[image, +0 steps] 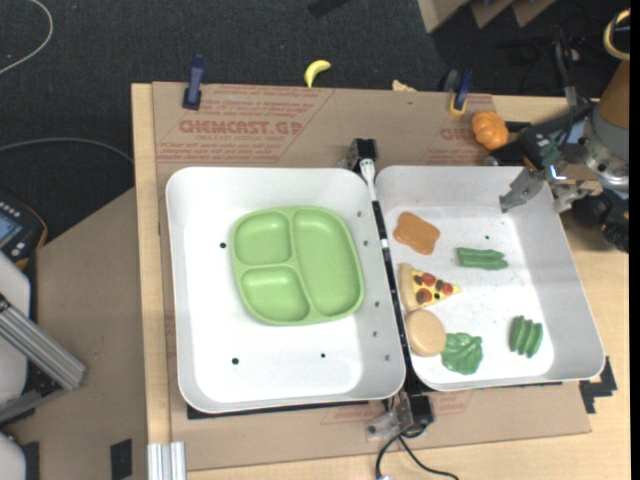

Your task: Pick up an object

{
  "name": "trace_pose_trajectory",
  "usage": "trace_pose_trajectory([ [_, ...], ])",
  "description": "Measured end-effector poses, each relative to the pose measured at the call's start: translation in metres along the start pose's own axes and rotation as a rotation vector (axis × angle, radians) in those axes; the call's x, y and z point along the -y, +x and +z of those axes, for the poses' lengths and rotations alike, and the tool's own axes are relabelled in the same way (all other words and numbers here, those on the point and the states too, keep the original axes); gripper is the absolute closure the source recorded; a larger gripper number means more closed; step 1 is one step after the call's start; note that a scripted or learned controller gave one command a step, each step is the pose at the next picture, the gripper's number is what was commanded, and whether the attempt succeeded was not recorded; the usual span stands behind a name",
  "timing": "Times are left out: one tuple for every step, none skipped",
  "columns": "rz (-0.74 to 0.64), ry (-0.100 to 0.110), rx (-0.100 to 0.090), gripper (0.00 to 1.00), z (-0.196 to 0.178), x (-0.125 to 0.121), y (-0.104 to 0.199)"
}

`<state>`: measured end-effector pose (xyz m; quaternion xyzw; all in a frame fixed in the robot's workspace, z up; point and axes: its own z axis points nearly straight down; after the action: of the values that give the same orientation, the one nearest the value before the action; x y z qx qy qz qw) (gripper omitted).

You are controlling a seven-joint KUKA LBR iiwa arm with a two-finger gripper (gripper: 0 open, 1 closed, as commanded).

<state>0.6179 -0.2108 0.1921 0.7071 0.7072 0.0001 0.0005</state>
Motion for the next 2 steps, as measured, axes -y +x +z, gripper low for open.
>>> trace_pose_trajectory([
  [0.000,-0.016,0.005,0.00,-0.1986,0.0774,0.0107],
  [-0.001,-0.005,0.003,1.00,-0.1990,0.0754,0.0112],
])
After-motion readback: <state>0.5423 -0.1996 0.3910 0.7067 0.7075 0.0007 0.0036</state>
